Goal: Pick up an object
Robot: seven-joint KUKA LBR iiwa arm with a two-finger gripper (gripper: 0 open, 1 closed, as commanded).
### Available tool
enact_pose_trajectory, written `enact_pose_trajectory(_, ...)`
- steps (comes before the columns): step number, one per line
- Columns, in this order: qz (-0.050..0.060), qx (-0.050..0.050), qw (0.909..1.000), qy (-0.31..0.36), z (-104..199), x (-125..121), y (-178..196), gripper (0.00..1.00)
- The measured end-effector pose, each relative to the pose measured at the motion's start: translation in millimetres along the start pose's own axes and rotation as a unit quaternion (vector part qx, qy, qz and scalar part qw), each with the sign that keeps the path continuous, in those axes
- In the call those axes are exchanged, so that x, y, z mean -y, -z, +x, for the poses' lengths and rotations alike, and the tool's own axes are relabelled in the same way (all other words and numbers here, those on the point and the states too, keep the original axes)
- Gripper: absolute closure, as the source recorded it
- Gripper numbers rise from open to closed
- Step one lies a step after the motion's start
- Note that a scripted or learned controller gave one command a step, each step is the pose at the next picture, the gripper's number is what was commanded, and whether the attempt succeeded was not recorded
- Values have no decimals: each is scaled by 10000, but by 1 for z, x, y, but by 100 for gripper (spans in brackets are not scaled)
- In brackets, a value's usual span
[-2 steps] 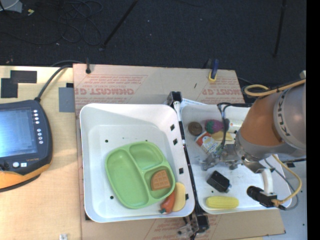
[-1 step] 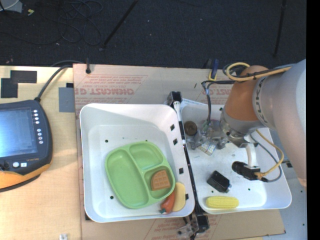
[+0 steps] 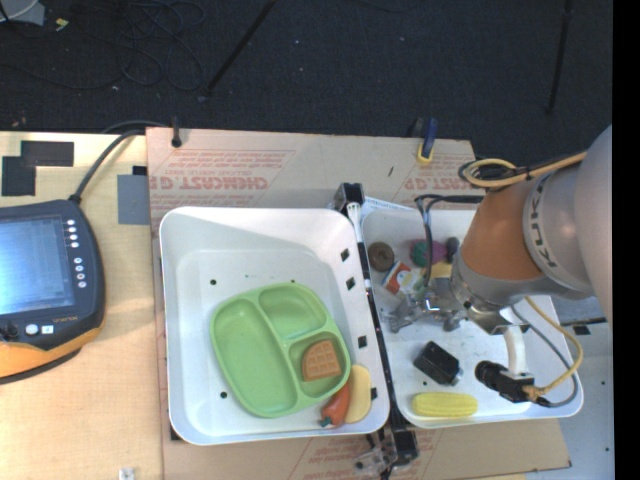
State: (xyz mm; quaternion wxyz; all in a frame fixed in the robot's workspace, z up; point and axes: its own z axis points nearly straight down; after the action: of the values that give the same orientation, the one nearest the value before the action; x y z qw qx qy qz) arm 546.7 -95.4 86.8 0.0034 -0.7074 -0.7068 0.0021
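End effector (image 3: pixel 415 311) low in the right bin (image 3: pixel 560 403), among small items.

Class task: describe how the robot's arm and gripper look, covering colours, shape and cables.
The arm is thick, rounded and grey, with an orange band above the wrist. Black and yellow cables loop around it. The gripper is small, grey and metallic.

We note the arm (image 3: pixel 575 218): a bulky grey casing with faint lettering, and a broad orange band (image 3: pixel 495 240) above the wrist. Black and yellow cables (image 3: pixel 497 172) loop along it. The gripper (image 3: pixel 425 308) is bare grey metal, angular.
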Motion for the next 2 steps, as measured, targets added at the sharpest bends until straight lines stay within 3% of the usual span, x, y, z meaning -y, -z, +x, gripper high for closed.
enact_pose_trajectory(1,-35,11,10000,-1,-21,-28,1,0)
enact_pose_trajectory(2,-44,16,10000,15,-47,-78,2,0)
